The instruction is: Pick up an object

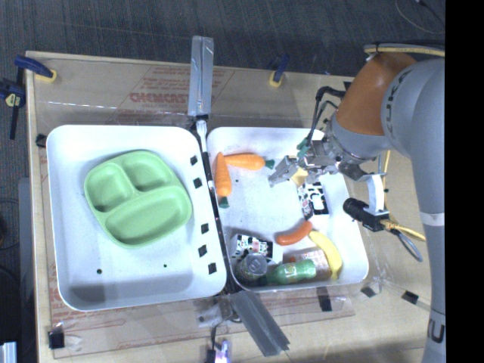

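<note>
dark grey carpet floor [113, 13] beyond bench, faint ribbed texture. bench top [98, 74] pale tan board with red printing (lettering too blurred to read). blue clamps [32, 68] at far left edge, another [280, 70] at far edge. light even, soft shadows.

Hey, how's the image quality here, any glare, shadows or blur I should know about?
Camera view: even overhead light; the white bins look bright and slightly washed out; soft shadow beneath the green tray; the gripper area is soft and low-resolution, and small items along the right bin's near edge blur together.
</note>
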`<control>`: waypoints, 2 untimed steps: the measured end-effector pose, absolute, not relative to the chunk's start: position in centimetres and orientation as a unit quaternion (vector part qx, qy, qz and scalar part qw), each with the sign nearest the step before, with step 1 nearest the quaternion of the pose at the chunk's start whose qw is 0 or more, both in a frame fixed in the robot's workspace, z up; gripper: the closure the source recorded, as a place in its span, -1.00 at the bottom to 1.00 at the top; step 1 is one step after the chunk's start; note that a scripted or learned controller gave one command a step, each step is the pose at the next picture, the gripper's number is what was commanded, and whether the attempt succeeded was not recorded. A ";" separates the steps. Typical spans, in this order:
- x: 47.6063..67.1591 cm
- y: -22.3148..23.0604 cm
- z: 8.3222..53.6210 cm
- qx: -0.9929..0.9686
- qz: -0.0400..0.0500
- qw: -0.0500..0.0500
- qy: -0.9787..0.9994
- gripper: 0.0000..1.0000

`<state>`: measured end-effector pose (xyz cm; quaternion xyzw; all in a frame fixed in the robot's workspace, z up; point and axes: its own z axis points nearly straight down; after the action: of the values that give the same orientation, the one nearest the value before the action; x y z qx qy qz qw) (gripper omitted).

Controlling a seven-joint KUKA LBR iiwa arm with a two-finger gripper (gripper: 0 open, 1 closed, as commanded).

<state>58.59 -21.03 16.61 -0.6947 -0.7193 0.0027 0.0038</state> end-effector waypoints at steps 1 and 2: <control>58.6 -21.1 16.6 -0.695 0.002 0.004 -0.719 -1.00; 65.5 -20.6 9.6 -0.726 0.004 0.006 -0.688 -1.00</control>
<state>65.46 -20.58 9.62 -0.7260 -0.6876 0.0038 0.0061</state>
